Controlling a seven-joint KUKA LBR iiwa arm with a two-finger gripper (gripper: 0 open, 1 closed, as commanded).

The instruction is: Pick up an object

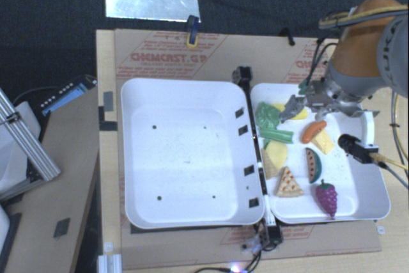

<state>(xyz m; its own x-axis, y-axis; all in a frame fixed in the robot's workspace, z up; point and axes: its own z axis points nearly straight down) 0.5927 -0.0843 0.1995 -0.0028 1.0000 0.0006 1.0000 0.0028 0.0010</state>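
The right bin (370,198) holds several toy foods. Among them are a green vegetable (271,123), an orange sausage-like piece (313,131), a yellow wedge (276,153), a pizza slice (289,183), a watermelon slice (312,165) and purple grapes (326,197). My gripper (305,109) hangs over the back part of this bin, just above the orange piece and to the right of the green vegetable. It is open, with its fingers spread and nothing between them. A yellow item (283,110) lies partly hidden under the left finger.
The left bin (185,150) sits beside the right one, with a black clipped divider (250,137) between them. A black cylinder (353,147) on the arm's cable hangs over the right bin's right side. Cardboard (166,54) lies under both bins.
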